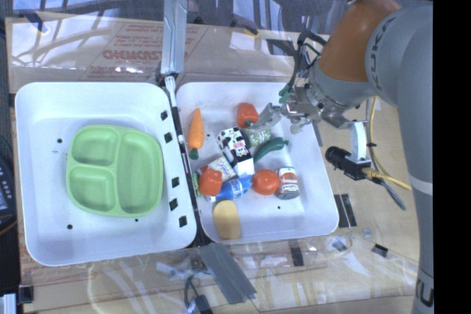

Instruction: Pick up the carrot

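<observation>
We see the arm (383,48) reaching in from the right, its orange band bulging above the wrist, bent down over the right bin's far right part. The gripper (283,112) hangs at that bin's upper right, just beside a pale green item; whether it is released or clenched we cannot tell. Nothing shows between its tips. A black part with cables sticks out just outside the bin's right rim.

Nearest us, the bench (294,268) is pale wood with clear tape and a grey strip lying on it below the bins. Beyond the bins lies flat cardboard (96,48) with red print under shiny plastic, and past that a dark grey floor.

The left bin (37,232) holds a green tray (114,169) with three sections, lying flat near its middle.

In the right bin (316,213), starting at the near side, we find a yellow piece (227,218) by the front rim. Behind it sit a red tomato (210,182), a blue item (235,187), an orange fruit (265,182) and a small can (288,183) in a rough row. Farther back are a black-and-white carton (234,145) and a green pepper (269,148). The carrot (195,130) lies by the bin's left wall, lengthwise along it, green stem toward us, well apart from the gripper. Farthest is a red-orange piece (247,114).
</observation>
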